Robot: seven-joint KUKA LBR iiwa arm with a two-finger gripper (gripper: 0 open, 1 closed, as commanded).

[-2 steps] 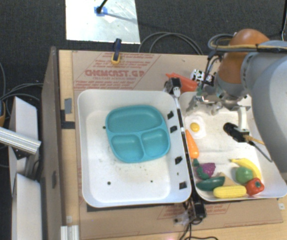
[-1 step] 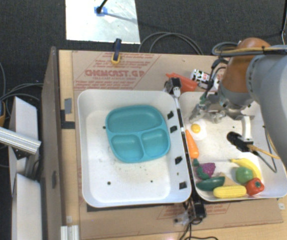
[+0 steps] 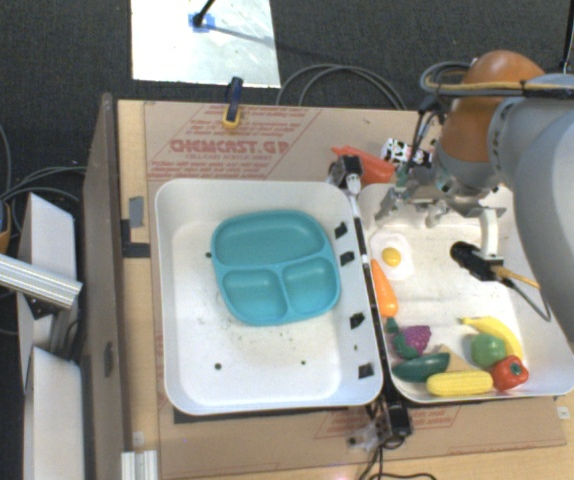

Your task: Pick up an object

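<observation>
Here we are over the right bin [image 3: 437,293], and the gripper [image 3: 425,200] hangs at its far end, just beyond the fried egg [image 3: 391,256]. Whether it is released or clenched, I cannot tell from this angle, and nothing can be seen in its grasp.

The egg is the closest candidate. It is a flat white toy with a wavy outline and a round yellow yolk in the middle, lying on the bin floor apart from the gripper. Just nearer than the egg, along the bin's left wall, lies an orange carrot [image 3: 383,293], long and tapered.

Further toward the near edge from the egg, the rest crowd together: a purple piece [image 3: 414,338], a dark green pod-shaped piece [image 3: 422,367] touching it, then a yellow corn cob [image 3: 457,383]. Well to the right of the egg and nearer sit a yellow banana [image 3: 492,328], a round green fruit [image 3: 487,350] and a red one [image 3: 509,371], all bunched up.

Left of the egg, across the divide, the left bin [image 3: 182,298] holds a teal divided plate [image 3: 274,268].
</observation>
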